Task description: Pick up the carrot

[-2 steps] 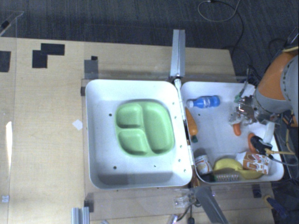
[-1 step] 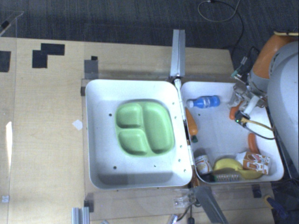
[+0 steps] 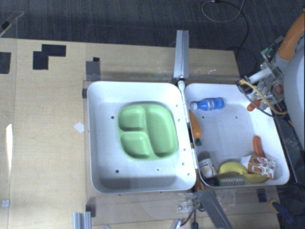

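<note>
The right bin (image 3: 238, 128) serves as the landmark. Left of it, touching along the divider, sits the left bin (image 3: 102, 142) holding a green sectioned plate (image 3: 147, 131). The arm (image 3: 290, 46) hangs over the right bin's far right corner, its gripper (image 3: 259, 97) too cluttered to tell its state. A banana (image 3: 233, 168) lies by the near wall. The blue bottle (image 3: 208, 104) lies near the far wall. The carrot (image 3: 195, 127) lies against the left wall.

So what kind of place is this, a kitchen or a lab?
Probably a robotics lab: a robot arm over two white bins, toy food like a carrot, and a loose cable on the carpet.
</note>
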